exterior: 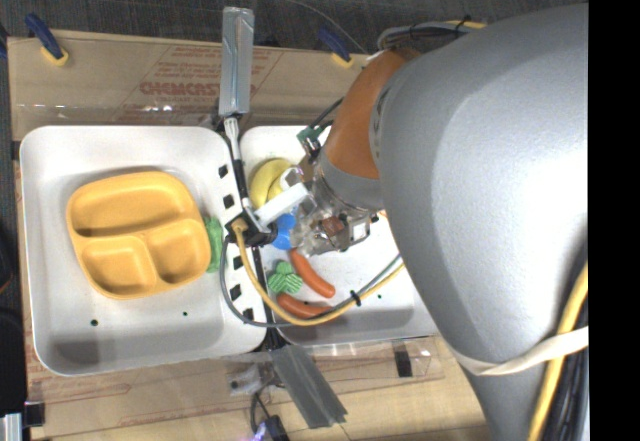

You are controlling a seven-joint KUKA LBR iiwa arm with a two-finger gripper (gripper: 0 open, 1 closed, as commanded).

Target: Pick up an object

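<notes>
The big grey arm (480, 189) with its orange band (352, 129) reaches in from the right and covers most of the right shallow white bin (395, 314), its wrist hanging low over that bin's left half. The gripper (300, 219) sits among cables and a white bracket just above a small blue object (283, 231); how far apart the fingers stand, and whether anything lies between them, I cannot tell, because the wrist body and the hoses hide them. In the same bin, a yellow rounded toy (266, 179) lies near the upper left corner, partly behind the white bracket. Below the blue object lie a slim orange carrot-shaped toy (312, 274), a green leafy plastic piece (283, 281) just beside it on the left, and another orange-brown sausage-shaped toy (300, 307) near the bin's lower edge, with a yellow-and-black cable looping past it. The left shallow white bin (60, 329) holds a yellow plastic divided tray (135, 229) with three compartments, lying flat, and a green object (214, 241) touches its right edge by the dividing wall. Both bins rest on a brown cardboard-covered bench (150, 74).
</notes>
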